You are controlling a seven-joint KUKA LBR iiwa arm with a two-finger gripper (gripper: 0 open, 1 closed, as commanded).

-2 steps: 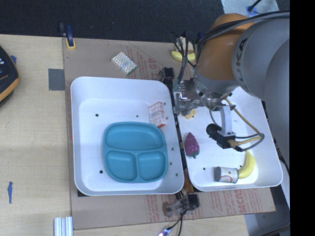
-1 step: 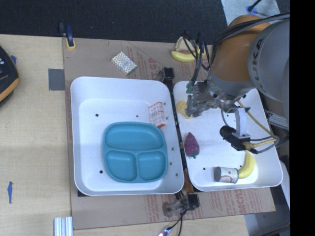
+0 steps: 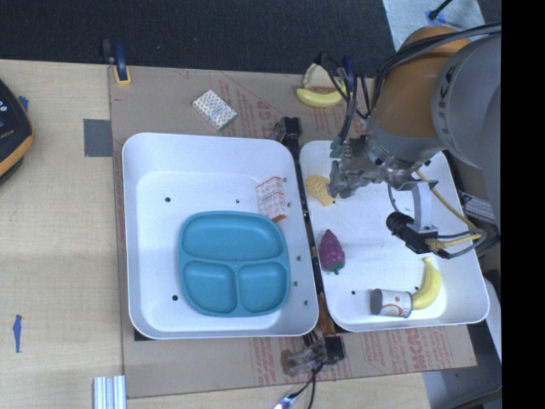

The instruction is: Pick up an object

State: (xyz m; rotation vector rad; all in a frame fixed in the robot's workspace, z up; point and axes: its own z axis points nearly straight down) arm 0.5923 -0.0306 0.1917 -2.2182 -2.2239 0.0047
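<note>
Right bin (image 3: 460,313), near wall: small can (image 3: 389,302) lies on its side, banana (image 3: 429,284) touching it, long axis up-bin | mid-floor: purple fruit (image 3: 330,250) | far end: yellow piece (image 3: 318,189) just left of end effector (image 3: 343,180), long axis up-bin; grip state cannot be told, nothing seen held.

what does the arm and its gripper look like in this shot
The arm is bulky and rounded, with a light grey shell and a broad orange band above the wrist. The wrist narrows to a grey metal gripper of small blocky parts. Thin dark cables loop beside it, and a black connector with yellow wires hangs below.
</note>
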